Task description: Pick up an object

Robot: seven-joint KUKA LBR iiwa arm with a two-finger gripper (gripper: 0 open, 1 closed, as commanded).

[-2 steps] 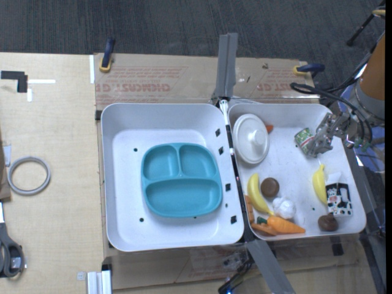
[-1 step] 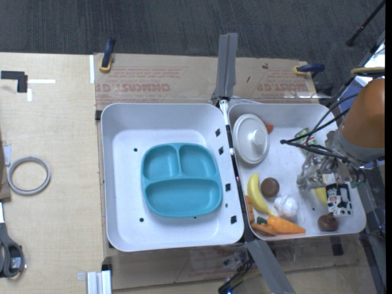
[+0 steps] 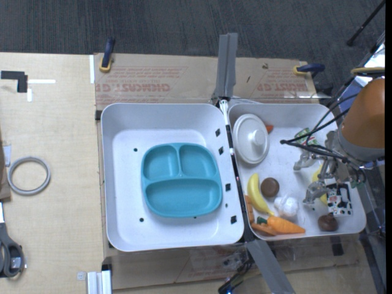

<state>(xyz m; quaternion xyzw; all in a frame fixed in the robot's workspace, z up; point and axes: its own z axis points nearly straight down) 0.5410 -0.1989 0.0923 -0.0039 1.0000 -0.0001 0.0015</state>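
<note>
Arm reaching in from right, gripper (image 3: 320, 177) hovering low over right bin (image 3: 288, 112). Grasp state: cannot tell; nothing visibly lifting. Candidate objects lying in same bin: banana (image 3: 257, 193), carrot (image 3: 283, 225), brown ball (image 3: 270, 185), white lid (image 3: 252, 138). Teal tray (image 3: 182, 179) sitting in left bin (image 3: 116, 182). Pick judged pending: grasp and lift remaining.

Blue 3-compartment plate (image 3: 182, 180) in left bin (image 3: 116, 182); pincer (image 3: 310, 177), perhaps open, above right bin (image 3: 288, 112).

Grey KUKA arm w/ orange band (image 3: 366, 118) reaches in from right; two-finger metal gripper (image 3: 318, 179) pointing down-left.
</note>
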